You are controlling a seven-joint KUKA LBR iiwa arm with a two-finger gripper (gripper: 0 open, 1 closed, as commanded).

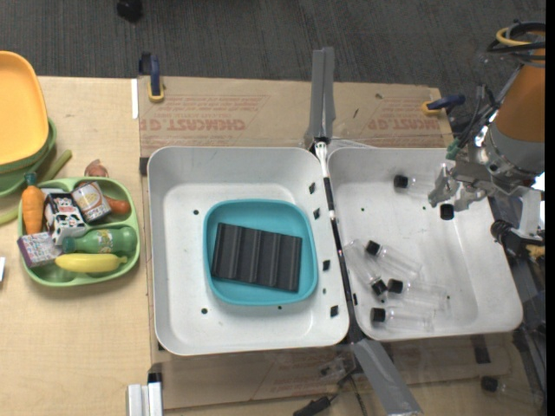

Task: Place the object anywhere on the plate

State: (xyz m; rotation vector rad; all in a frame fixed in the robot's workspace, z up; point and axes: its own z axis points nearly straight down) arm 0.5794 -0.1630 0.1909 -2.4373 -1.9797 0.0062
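Note:
A teal plate (260,209) sits in the middle of the left bin (173,232). A dark grey ribbed rectangular block (257,255) lies flat on the plate, covering most of its centre. My gripper (448,194) hangs over the upper right part of the right bin (486,310), far to the right of the plate. A small black-capped piece (447,211) shows just under the gripper; whether it is held is unclear.
Several clear vials with black caps (388,286) lie scattered in the right bin, one (401,181) near its back. A green tray of toy food (80,232) and stacked yellow plates (19,111) stand on the bench at far left.

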